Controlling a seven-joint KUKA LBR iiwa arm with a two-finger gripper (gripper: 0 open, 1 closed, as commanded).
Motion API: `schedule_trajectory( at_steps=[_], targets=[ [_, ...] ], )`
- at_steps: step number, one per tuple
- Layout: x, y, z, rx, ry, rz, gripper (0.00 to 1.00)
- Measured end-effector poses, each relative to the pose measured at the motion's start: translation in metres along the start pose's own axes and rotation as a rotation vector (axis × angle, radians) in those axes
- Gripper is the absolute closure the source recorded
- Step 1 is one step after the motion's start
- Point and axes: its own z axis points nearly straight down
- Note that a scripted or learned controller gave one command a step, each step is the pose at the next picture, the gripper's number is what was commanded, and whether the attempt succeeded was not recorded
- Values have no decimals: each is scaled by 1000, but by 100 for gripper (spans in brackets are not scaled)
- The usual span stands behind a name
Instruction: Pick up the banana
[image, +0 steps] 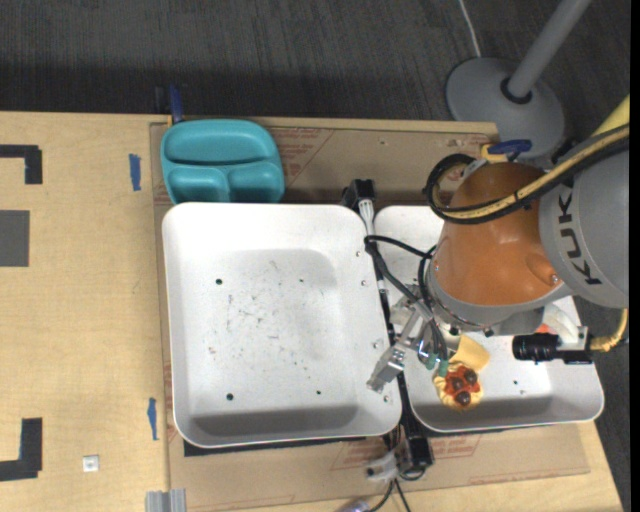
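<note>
While the grey arm (590, 225) with its orange band (495, 240) reaches in from the right, the gripper (405, 350) hangs low over the left side of the right bin (560, 405), close to the rim shared with the left bin (265, 320). Whether its tool is open or closed cannot be told. A yellow piece, likely the banana (470, 353), lies just right of the gripper beside a small red and yellow object (460, 385). A teal tray (222, 160) sits at the far side.

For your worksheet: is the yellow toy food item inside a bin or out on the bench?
Inside. The yellow item lies on the floor of the right bin, within its rim, just below the gripper. Whether it is the banana, I cannot tell.
</note>
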Motion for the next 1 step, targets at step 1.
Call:
schedule_trajectory(
  at_steps=[1],
  targets=[
    [33,62,55,0,0,21,0]
  ],
)
